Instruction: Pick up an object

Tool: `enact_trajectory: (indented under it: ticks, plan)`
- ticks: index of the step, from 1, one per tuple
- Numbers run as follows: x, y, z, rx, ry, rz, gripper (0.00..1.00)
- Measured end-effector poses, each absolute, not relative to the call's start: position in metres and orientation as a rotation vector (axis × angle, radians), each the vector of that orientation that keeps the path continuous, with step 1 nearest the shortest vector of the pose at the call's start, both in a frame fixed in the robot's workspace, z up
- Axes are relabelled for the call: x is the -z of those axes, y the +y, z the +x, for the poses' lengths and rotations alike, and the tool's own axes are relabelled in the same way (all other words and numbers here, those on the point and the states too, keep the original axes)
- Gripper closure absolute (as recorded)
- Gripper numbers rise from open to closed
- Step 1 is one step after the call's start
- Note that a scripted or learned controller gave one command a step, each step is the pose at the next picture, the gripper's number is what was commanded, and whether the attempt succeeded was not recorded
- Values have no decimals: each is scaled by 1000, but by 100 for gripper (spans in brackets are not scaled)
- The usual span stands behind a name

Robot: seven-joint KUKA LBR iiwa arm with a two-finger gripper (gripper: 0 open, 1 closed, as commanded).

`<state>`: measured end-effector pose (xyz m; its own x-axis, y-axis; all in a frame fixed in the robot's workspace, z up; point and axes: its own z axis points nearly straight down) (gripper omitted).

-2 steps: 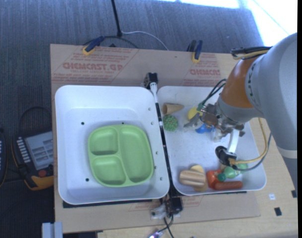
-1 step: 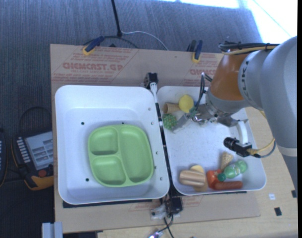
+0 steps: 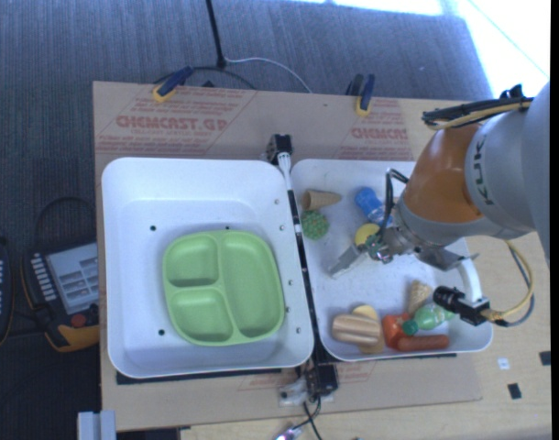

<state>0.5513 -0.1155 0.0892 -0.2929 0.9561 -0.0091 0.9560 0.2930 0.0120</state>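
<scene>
In the right bin (image 3: 463, 342) you have toy food (image 3: 389, 326) crowding the near edge, bare floor mid-bin. Your arm slants in from the right; the pincer (image 3: 345, 262) hangs narrow and holds nothing, beside the green ball (image 3: 315, 225).

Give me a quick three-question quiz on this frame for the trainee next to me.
1. True or false: the green divided plate lies in the left bin.
2. Which toy lies nearest the divider between the bins: A) green ball B) blue toy C) red sausage?
3. Which bin is the pincer over?

Key: 1 true; 2 A; 3 the right bin.
</scene>
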Motion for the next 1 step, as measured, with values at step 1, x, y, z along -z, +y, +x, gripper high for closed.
enact_trajectory:
  ticks: [1]
  plan:
    - [-97, -100, 591, 1, 2460, 1954, 0]
